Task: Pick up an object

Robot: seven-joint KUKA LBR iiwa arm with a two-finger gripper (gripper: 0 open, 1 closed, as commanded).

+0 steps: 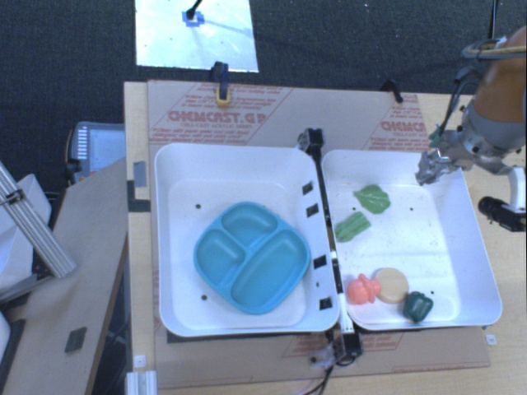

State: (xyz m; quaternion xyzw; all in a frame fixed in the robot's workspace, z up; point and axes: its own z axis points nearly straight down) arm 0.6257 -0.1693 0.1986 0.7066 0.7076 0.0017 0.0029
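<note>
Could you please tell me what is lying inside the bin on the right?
The right bin holds two green leafy pieces, a pink toy, a tan disc and a dark green pepper. Nothing looks covered.

"CHEMCAST GP" on brown backing sheet (pixel 247 109)

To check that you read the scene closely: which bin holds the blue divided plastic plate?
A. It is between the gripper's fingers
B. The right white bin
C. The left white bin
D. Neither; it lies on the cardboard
C: the blue divided plastic plate lies flat in the left white bin, while the right white bin holds the small green, pink and tan items.
</note>
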